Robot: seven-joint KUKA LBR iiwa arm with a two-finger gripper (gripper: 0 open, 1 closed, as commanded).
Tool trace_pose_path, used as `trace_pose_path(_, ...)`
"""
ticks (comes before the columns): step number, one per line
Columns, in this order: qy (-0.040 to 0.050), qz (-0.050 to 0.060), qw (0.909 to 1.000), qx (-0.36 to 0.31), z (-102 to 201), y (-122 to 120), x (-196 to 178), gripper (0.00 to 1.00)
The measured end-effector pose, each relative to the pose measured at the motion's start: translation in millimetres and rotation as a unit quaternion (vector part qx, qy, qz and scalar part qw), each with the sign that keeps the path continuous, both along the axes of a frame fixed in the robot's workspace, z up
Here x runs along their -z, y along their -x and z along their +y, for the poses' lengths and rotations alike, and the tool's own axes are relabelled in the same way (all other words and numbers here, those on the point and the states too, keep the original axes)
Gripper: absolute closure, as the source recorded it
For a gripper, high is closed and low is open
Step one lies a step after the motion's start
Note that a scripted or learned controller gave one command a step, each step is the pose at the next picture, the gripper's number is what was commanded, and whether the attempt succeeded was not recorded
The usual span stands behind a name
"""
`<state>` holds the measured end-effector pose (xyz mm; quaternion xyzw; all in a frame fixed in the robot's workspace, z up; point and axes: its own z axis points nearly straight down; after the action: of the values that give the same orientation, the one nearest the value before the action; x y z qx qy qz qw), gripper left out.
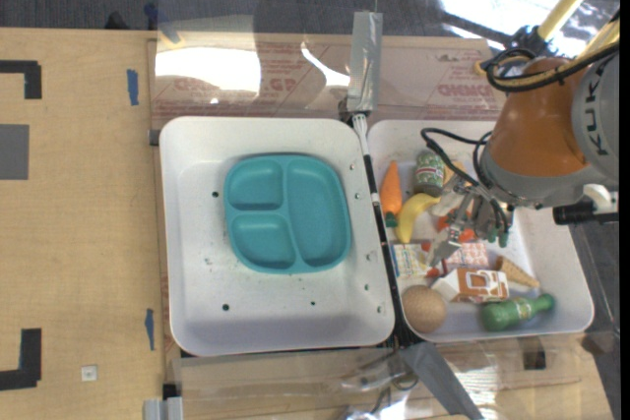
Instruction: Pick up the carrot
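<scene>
the carrot point(392, 189) lay unlifted in the right bin point(571, 310), against its left wall beside the banana point(414, 211) — the pick was not yet done. its long axis ran near to far. the gripper point(471, 223) hovered apart, right of it — its grip state i cannot tell.

The orange carrot point(392, 188) lies lengthwise by the right bin's point(581, 300) left wall, touching a banana point(414, 213).

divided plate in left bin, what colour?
Teal divided plate, clearest in the camera view.
</scene>
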<state>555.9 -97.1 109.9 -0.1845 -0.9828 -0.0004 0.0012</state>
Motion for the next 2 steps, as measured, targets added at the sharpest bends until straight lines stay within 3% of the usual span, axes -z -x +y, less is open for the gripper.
trace_pose_path(1, 0.0012, -0.016, 0.9887, 0.149, 2, 36, 15, 0.0)
trace_pose_path(2, -0.0008, -0.009, 0.9752, 0.221, -26, -38, 15, 0.0)
